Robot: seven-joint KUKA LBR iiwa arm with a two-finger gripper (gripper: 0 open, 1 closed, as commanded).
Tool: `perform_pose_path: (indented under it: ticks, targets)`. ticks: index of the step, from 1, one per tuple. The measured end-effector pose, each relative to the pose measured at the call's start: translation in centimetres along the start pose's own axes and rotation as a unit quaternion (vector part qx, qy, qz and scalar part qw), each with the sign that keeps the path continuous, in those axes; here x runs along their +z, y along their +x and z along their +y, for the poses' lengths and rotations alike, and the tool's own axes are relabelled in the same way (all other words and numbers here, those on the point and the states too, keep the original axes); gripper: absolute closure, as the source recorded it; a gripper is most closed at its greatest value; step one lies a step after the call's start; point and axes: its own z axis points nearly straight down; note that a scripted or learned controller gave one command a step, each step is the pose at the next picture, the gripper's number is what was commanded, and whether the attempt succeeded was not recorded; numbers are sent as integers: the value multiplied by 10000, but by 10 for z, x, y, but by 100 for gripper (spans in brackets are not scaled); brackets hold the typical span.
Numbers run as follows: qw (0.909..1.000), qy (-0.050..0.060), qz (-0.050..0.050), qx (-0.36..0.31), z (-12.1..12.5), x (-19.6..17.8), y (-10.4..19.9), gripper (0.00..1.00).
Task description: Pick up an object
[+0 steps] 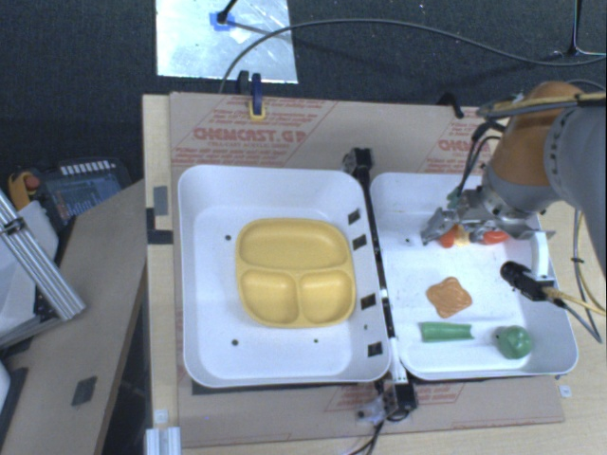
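**Desk with two white bins: end effector low in the right bin**

Brown desk (398, 131) carries two shallow white bins side by side. The left bin (204, 202) holds a yellow divided plate (294, 271), lying flat near its middle with the single large compartment toward the far wall.

The arm (545, 159) enters from the right and bends down into the far half of the right bin (403, 202). The end effector (438, 227) sits low over the bin floor there, pointing toward the wall between the bins. Whether it is spread or pressed together cannot be told, and nothing can be seen gripped in it.

Items in the right bin:
- Red piece (492, 238): just beside the end effector, on its right, partly hidden by the wrist. Its shape and axis cannot be told.
- Orange piece (448, 297): flat and roughly square, with no clear long axis. It lies near the bin's middle, nearer the camera than the end effector and apart from it.
- Green stick (446, 331): long axis running left to right, about parallel to the near wall. It lies close to the orange piece, on its near side, and well apart from the end effector.
- Green lump (513, 342): rounded, in the near right corner, near the stick's right end and farthest from the end effector.
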Motion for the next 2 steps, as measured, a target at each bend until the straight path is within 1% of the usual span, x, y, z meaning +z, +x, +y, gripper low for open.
perform_pose_path:
  ticks: [1,2]
  targets:
    - [10000,-26,-8,-2,1,-14,-1,100]
    - [10000,-41,-10,8,4,-79,-4,100]
